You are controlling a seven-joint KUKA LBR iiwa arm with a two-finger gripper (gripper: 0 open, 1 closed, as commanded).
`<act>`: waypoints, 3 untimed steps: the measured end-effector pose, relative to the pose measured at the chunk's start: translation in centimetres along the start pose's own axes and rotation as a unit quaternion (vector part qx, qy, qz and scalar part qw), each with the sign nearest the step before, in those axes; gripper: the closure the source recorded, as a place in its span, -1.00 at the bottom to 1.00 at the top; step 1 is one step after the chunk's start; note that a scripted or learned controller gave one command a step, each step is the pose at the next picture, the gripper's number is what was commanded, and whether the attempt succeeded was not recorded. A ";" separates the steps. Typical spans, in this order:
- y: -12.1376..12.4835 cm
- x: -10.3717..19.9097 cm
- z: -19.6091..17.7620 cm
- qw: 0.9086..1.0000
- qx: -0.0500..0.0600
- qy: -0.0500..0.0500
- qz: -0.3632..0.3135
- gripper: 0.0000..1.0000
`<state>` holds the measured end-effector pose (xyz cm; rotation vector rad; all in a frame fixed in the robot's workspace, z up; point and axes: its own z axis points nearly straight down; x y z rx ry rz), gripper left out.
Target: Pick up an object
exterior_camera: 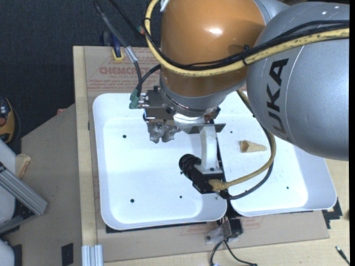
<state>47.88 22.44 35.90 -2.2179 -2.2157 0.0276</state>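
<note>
A small tan wedge-shaped object (252, 146) lies in the right bin (297, 195), near its left side. My gripper (162, 132) hangs over the far middle of the left bin (127, 198), well to the left of the wedge and apart from it. The orange wrist band (205, 32) and grey arm body (305, 76) cover the far part of both bins. I see nothing in the gripper.
A black connector (194, 173) on a yellow cable (252, 173) hangs from the arm above the seam between the bins. A brown board (89, 148) lies under the bins. Cables and a blue clip (116, 43) sit beyond the far left corner.
</note>
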 end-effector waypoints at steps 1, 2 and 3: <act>-0.3 -0.2 -18.7 1.000 -0.018 0.009 -0.001 1.00; -0.2 -0.1 -1.6 1.000 0.000 0.000 0.000 1.00; 0.0 0.0 7.8 1.000 -0.003 0.002 0.000 1.00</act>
